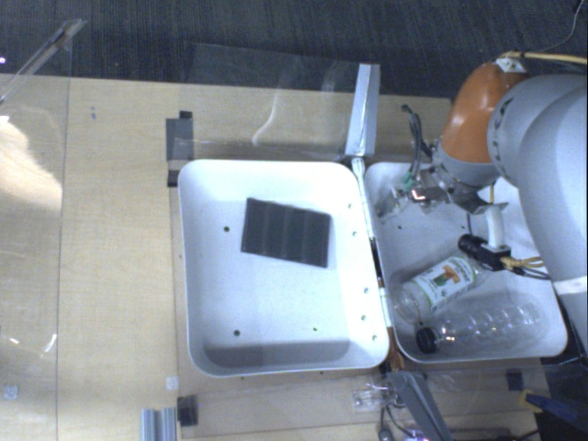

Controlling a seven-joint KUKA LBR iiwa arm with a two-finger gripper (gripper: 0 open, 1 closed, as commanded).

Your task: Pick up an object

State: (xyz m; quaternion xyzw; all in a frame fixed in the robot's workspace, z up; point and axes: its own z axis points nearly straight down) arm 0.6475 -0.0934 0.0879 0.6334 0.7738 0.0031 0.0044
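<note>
At the bottom of the frame, the near edge of the pale wooden desk shows small black and metal brackets beside the bins' lower corners. Just above, in the lower right, the right-hand shallow white bin holds two bottles lying on their sides. The nearer is a clear, ribbed plastic bottle with a black cap, its cap pointing toward the lower left, close to the bin's near wall. Just beyond it, touching or nearly so, lies a clear plastic bottle with a white and green label, tilted with its neck toward the lower left.

To the left, in the centre of the frame, the left-hand shallow white bin carries a single dark grey, ribbed rectangular pad lying flat in its upper half, slightly rotated and well apart from all walls.

Further up on the right, the grey arm with its orange band reaches over the right bin. The tool hangs above the upper left corner of that bin, well apart from both bottles; whether it is wide or narrow cannot be told, and nothing is seen in its hold.

Beyond the bins, clear plastic panels stand on the desk, and dark carpet fills the top.
</note>
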